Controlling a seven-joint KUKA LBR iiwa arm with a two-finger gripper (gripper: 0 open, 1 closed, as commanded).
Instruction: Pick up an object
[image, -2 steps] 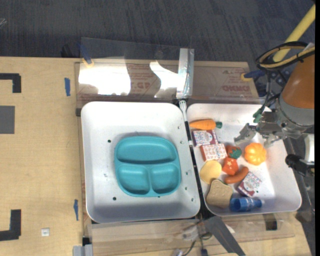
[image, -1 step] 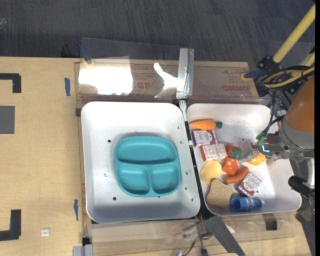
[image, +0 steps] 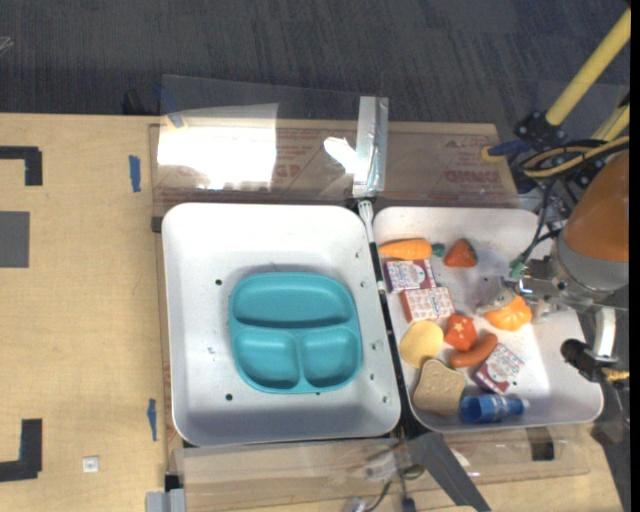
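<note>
1. Bench (image: 80, 300) of pale board carries two shallow white bins side by side, with blue tape marks at its left edge.
2. Left bin (image: 190, 250) has smooth plastic walls and holds a teal tray (image: 295, 332), glossy, rounded and split into three compartments, at its centre.
3. Right bin (image: 570, 395) holds the toy food. A carrot (image: 405, 248), long axis across the bin, lies at the far left corner, with two printed cartons (image: 418, 288) just below it along the left wall.
4. A yellow rounded piece (image: 421, 341) sits at mid-left, a brown bread slice (image: 438, 388) at the near left corner, and a blue bottle (image: 491, 406) lies on its side along the near wall.
5. A small red piece (image: 459, 254) sits near the far wall; a tomato-like ball (image: 459, 329) and a sausage (image: 474, 350) touch at the centre, and a small packet (image: 499, 368) lies just to their right.
6. An orange piece (image: 510, 315), waxy and lumpy, lies toward the right wall and looks like the nearest candidate for the grasp.
7. The gripper (image: 533, 282) hangs at the bin's right side, just above and right of that orange piece; whether it is released or clenched I cannot tell, and nothing is visibly held.
</note>
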